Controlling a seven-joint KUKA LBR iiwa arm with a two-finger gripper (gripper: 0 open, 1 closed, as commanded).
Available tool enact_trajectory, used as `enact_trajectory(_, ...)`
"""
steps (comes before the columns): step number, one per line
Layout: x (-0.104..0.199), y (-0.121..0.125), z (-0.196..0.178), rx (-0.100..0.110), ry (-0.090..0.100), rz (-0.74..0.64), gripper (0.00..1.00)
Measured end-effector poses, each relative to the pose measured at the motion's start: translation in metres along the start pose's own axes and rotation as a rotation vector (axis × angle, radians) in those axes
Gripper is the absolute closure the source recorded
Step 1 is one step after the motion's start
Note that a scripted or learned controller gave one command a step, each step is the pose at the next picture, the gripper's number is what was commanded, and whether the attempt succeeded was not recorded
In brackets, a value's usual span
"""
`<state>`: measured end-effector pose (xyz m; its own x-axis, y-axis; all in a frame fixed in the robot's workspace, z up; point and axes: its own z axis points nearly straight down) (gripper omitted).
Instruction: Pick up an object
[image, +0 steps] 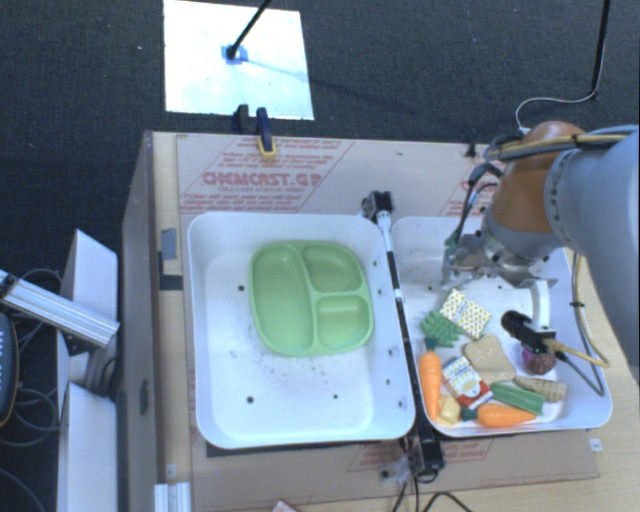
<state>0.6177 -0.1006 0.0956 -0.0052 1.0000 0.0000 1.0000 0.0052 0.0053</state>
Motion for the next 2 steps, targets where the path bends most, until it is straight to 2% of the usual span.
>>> enact_trajectory(1,0.0,0.0,0.0,0.0,0.0,0.0,0.0)
enact_trajectory(2,0.002,-0.067,0.011,0.006,0.0,0.004,0.0)
